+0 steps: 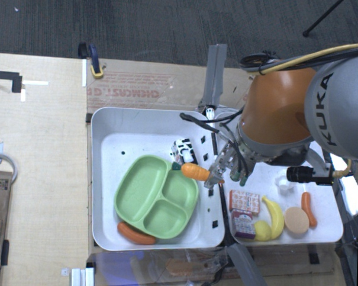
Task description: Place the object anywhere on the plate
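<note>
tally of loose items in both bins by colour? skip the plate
Orange: 3 - carrot at the tool, sausage under the plate edge, sausage in right bin
Yellow: 2 - banana, lemon
Red/white: 2 - boxes
Tan: 1 - round piece
Black/white: 1 - small toy
Total: 9

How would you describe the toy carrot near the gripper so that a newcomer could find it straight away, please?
Look in the left white bin, which bears the green divided plate. At the plate's upper right rim, by the gripper, is the carrot: orange with a green top, unlike the plain sausage below the plate.
</note>
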### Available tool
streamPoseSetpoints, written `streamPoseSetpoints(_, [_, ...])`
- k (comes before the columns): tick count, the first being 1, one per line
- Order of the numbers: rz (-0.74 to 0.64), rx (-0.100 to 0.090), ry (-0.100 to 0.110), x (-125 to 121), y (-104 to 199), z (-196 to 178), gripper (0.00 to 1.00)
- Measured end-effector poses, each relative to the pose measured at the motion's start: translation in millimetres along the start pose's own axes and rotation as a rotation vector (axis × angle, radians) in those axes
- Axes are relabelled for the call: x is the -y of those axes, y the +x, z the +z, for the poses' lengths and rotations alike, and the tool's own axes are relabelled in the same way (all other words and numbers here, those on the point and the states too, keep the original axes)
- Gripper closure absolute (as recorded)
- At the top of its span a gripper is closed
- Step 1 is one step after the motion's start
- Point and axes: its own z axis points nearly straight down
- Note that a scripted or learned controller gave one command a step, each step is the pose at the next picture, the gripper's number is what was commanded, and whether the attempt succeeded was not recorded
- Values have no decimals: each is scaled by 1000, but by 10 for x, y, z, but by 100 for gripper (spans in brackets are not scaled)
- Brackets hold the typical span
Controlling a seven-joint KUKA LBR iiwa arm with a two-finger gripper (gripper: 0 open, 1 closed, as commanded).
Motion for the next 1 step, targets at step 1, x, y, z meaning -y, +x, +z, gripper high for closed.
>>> streamPoseSetpoints(1, [0,0,0,1,-1,-1,0])
